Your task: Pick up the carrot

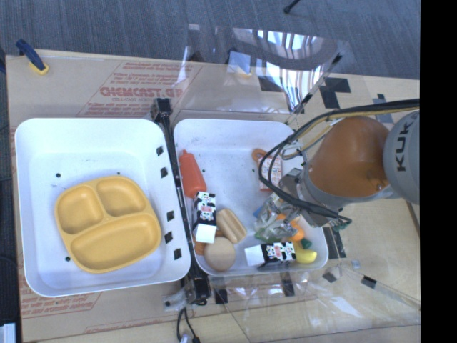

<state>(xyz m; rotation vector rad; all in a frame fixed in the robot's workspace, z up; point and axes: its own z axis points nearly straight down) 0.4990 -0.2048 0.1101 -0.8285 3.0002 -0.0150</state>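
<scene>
The carrot [191, 175] lies untouched in the right bin [235, 131], a long orange piece stretched along the bin's left wall, so the pick looks not yet made and the whole grasp and lift remain. The gripper [280, 216] hangs low over the far side of that same bin, well apart from the carrot, buried among cables and a small heap of toy food, and whether it is wide, narrow or closed on anything cannot be told from this angle. Between the gripper and the carrot sit a cow-print carton [205, 207], a bread roll [230, 224] and a tan egg-like ball [220, 254], with a second cow-print carton [272, 254] and a yellow piece [306, 256] at the bin's near wall. To reach the carrot the arm [357, 159] would likely have to cross the bin toward its left wall. Left of this bin, touching it, is the other bin [43, 134], holding a yellow divided plate [107, 224]. Both rest on a bench [107, 84] covered in printed brown paper, with grey carpet [107, 13] beyond and clear plastic sheeting [285, 48] behind the right bin.
</scene>
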